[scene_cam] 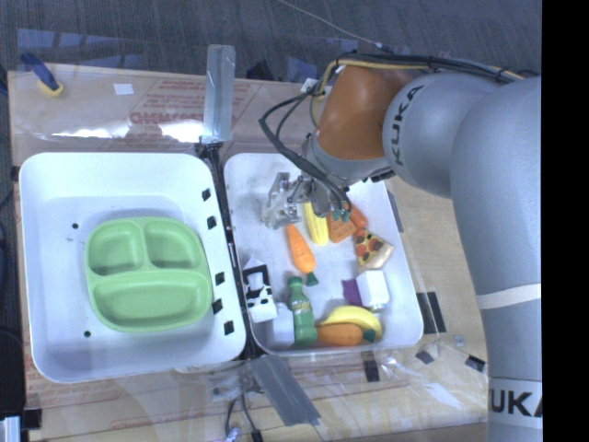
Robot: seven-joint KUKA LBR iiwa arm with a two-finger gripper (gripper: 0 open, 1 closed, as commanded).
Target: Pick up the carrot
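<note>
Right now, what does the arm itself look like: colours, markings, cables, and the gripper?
The arm is thick, rounded and grey, with white KUKA lettering near the wrist and again lower down. An orange band wraps it above the wrist, and black cables loop around that section. The gripper is small, metallic and grey.

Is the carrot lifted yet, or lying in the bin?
Lying in the right bin. The carrot rests on its floor, below the gripper.

arm: reaches in from right, wrist bent down | gripper point(287, 201): low, pointing left
</note>
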